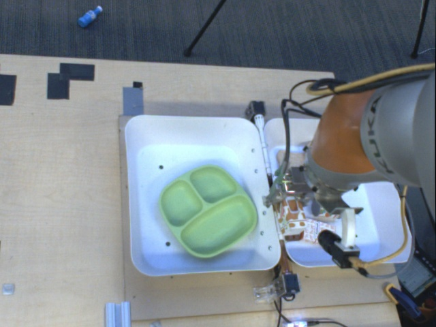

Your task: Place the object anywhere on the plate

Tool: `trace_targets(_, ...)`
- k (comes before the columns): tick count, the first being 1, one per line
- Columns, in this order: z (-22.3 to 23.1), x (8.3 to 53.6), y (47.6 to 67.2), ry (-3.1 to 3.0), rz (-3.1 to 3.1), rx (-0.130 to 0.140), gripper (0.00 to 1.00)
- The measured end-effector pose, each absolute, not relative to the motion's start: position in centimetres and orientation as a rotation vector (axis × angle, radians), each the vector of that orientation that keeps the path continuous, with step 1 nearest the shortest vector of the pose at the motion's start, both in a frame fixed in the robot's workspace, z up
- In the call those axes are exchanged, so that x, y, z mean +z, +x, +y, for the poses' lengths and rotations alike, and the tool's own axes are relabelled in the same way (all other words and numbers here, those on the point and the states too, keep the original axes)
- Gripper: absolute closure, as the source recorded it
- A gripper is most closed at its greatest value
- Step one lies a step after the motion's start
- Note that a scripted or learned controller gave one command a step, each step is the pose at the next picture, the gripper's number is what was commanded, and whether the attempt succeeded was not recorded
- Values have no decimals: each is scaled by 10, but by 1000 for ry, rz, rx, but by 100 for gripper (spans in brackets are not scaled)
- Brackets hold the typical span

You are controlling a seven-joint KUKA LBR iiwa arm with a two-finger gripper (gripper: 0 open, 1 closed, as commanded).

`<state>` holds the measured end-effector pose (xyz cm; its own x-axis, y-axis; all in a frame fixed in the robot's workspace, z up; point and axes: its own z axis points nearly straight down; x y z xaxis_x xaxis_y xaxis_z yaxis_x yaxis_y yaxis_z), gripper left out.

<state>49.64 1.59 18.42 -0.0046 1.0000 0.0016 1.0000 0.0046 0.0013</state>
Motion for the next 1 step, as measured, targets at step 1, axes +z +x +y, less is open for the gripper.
trace_targets(1, 38, 184, 487, -2215, -2227, -2, 100)
